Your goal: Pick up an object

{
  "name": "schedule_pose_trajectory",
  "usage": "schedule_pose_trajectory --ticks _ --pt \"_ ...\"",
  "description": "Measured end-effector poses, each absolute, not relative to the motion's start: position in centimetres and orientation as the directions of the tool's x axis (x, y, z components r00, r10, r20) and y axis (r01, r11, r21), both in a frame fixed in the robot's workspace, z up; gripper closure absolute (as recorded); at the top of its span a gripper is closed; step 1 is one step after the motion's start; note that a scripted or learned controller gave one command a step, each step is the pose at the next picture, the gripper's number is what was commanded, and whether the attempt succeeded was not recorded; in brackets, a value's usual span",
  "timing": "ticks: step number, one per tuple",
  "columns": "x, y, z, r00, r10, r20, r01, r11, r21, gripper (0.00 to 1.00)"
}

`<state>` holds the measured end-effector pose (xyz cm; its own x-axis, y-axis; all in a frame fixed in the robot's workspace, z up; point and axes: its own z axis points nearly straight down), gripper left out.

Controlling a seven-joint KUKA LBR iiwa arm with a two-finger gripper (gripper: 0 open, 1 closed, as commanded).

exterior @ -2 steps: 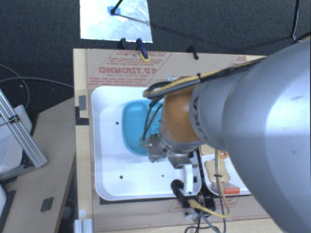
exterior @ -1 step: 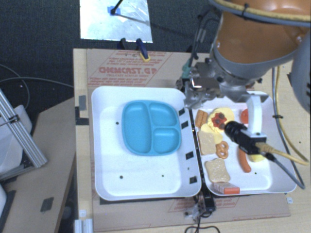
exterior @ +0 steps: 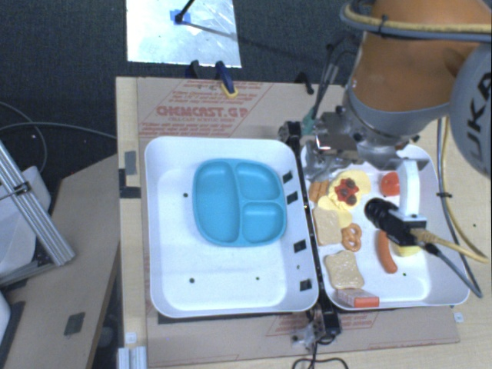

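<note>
Gripper (exterior: 327,154), its state hidden under the bulky orange-banded wrist (exterior: 411,44), hangs over the right bin's (exterior: 444,287) back-left corner.

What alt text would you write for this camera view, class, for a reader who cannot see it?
A grey-and-orange robot arm reaches over the right white bin, which holds toy food: bread slices, a pretzel, a sausage. The left bin holds a blue divided plate.
</note>
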<state>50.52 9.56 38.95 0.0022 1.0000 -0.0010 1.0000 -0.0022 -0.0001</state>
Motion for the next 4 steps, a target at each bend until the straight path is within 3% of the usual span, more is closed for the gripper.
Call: schedule_pose_trajectory --ticks 3,4 --pt "50.7 9.8 42.4 -0.017 1.0 0.0 1.0 0.017 0.008 1.0" --pt "53.6 13.6 39.1 -0.006 1.0 0.0 1.0 0.006 0.001 1.0"
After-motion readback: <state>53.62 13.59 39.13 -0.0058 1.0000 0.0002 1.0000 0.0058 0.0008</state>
